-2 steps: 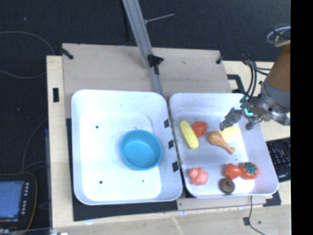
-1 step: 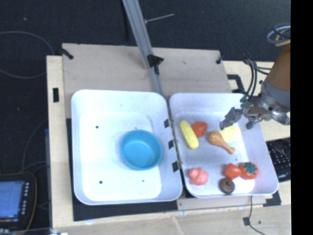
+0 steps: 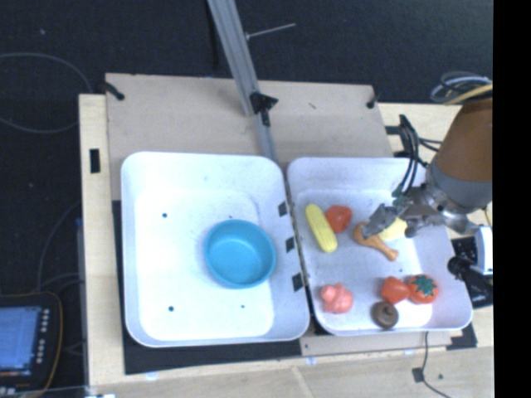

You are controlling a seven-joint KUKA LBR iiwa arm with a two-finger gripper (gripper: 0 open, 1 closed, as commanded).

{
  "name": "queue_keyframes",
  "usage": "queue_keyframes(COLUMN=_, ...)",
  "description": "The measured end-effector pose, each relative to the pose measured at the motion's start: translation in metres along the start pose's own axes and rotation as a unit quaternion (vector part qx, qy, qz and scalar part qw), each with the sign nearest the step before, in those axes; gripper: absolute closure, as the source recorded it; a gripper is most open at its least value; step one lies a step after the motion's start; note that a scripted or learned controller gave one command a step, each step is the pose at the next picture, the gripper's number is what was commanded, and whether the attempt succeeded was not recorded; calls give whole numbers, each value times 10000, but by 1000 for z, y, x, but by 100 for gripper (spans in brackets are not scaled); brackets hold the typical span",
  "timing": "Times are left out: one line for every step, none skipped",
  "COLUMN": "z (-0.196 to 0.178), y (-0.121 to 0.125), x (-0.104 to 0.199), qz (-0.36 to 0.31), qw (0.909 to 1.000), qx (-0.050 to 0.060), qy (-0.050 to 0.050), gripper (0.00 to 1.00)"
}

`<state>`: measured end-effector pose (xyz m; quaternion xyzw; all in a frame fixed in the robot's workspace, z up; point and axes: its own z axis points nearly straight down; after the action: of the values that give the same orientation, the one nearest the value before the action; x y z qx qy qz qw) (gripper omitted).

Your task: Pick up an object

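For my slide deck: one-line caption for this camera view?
Gripper hovers over toys in the right bin; a blue bowl sits in the left bin.

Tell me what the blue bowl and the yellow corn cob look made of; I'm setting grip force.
Blue bowl: likely hard plastic, judging by its uniform colour, smooth surface and soft sheen. Yellow corn cob: probably moulded plastic or rubber toy food, with flat, saturated colour and a rounded shape; the view is too coarse to tell which.

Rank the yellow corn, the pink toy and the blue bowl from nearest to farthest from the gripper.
Measured from the gripper:
1. Yellow corn, right bin, just to its left.
2. Pink toy, right bin's front, lower left.
3. Blue bowl, in the left bin.
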<state>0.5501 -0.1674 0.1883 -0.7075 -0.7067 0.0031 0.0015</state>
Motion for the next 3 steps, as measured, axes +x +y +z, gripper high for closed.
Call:
queue_keyframes(z=47, y=7, x=-2, qz=16, qw=10000, qx=-10, qy=-1, gripper=0)
queue_keyframes(z=90, y=7, x=-4, qz=17, qw=10000, qx=-31, qy=-7, gripper=0)
queue_keyframes(z=75, y=9, x=-4, qz=47, qw=10000, qx=-79, qy=0, gripper=100)
